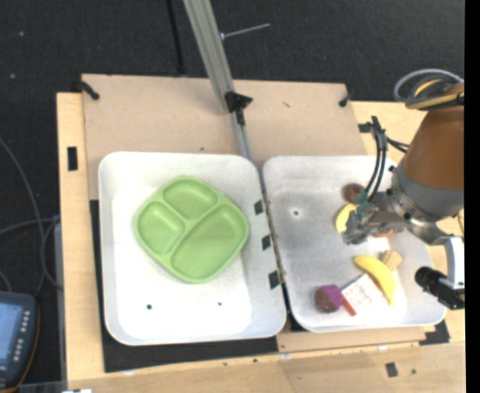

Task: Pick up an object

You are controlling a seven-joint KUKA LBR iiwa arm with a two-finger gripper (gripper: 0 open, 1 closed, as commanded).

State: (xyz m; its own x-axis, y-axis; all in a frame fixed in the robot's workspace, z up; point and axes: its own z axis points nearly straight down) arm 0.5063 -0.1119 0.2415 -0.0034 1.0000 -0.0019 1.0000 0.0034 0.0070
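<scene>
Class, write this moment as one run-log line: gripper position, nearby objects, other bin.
gripper: low in right bin | beside it: yellow piece | nearby: banana, purple object | left bin: green divided plate

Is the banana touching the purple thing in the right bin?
Apart. The camera view shows the banana and the purple object with a white-and-red packet and bare bin floor between them.
</scene>
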